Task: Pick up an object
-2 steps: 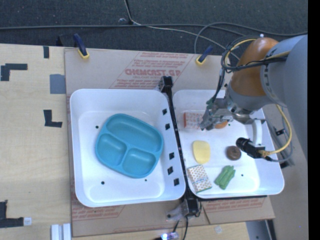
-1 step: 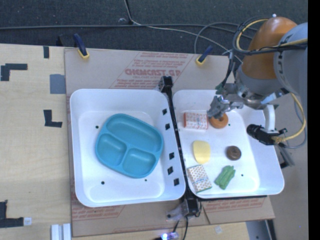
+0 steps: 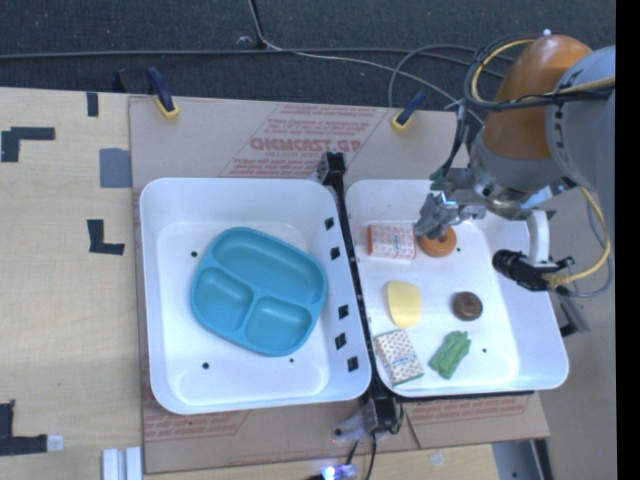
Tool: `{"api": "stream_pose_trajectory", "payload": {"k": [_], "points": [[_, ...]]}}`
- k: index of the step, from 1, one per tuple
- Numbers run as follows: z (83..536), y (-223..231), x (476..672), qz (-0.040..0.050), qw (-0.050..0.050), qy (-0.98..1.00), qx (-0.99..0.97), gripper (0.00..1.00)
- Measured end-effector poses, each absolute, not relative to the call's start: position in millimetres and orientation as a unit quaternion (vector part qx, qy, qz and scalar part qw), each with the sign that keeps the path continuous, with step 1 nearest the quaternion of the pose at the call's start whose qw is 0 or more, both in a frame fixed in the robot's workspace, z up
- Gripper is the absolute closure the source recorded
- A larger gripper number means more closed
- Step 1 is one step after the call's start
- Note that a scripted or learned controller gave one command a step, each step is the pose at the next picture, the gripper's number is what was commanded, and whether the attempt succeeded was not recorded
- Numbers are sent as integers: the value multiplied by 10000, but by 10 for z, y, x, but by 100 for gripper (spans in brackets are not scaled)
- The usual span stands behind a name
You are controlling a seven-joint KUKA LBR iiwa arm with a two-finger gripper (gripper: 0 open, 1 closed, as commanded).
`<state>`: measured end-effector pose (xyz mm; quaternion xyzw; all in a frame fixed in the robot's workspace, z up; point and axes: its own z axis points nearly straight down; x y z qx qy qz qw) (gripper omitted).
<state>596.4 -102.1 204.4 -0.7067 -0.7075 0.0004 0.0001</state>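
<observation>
We are seeing the gripper hovering over the orange disc in the right bin; its grip we cannot tell.

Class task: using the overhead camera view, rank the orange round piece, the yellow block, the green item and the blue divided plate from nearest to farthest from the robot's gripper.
1. Orange round piece, right under the gripper, in the right bin.
2. Yellow block, mid right bin, below and left of the gripper.
3. Green item, front of the right bin.
4. Blue divided plate, in the left bin.
</observation>
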Motion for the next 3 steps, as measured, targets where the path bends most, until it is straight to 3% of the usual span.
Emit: {"api": "stream_pose_trajectory", "payload": {"k": [2, 3], "points": [[2171, -20, 6097, -2, 10, -7095, -7048, 100], [2085, 508, 6022, 4, 11, -7094, -7048, 100]]}}
